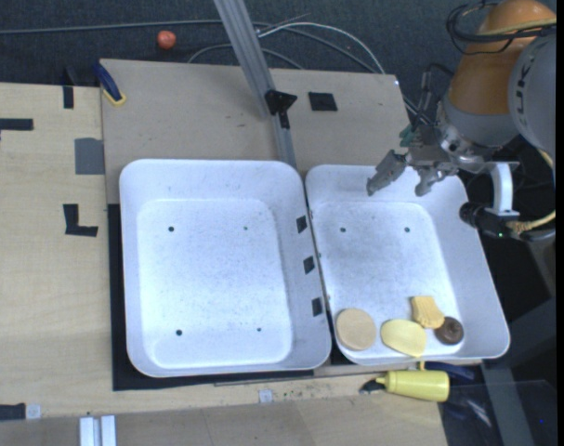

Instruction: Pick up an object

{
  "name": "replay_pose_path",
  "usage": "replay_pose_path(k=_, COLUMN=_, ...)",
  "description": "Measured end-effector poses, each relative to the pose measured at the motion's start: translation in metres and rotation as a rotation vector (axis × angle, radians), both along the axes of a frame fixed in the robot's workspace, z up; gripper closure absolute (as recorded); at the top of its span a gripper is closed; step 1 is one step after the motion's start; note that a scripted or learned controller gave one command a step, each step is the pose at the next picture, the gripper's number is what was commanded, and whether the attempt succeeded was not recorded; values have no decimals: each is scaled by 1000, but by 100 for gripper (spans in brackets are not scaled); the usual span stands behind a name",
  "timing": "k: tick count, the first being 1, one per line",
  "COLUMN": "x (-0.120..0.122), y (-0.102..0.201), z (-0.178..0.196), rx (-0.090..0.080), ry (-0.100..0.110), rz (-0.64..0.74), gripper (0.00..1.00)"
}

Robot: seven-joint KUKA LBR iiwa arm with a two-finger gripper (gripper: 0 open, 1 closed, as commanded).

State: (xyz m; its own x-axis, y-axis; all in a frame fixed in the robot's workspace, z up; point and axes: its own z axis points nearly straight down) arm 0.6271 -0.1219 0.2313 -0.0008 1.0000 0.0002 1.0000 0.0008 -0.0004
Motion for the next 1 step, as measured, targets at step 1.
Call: replay_pose_path(k=1, x=-36, y=-53, z=101, rx=-3, ry=-9, rz=-4, gripper=0)
